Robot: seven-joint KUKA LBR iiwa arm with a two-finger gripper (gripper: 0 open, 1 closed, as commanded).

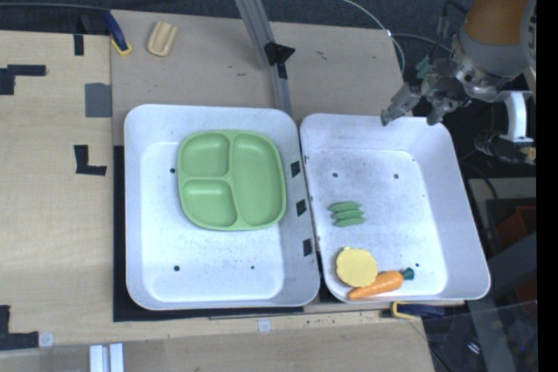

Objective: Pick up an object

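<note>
In the right bin (436,187) lie a green pea pod (346,213), a yellow round piece (356,267) and an orange carrot (377,284) along the front wall. My gripper (410,111) hangs above the right bin's back right corner, far from all three items. Its two fingers are spread apart with nothing between them.
A green divided plate (232,179) rests in the left bin (148,274). A slanted metal pole (253,4) rises behind the bins. A small tan block (161,38) and a blue-yellow item (117,34) lie on the bench at the back left.
</note>
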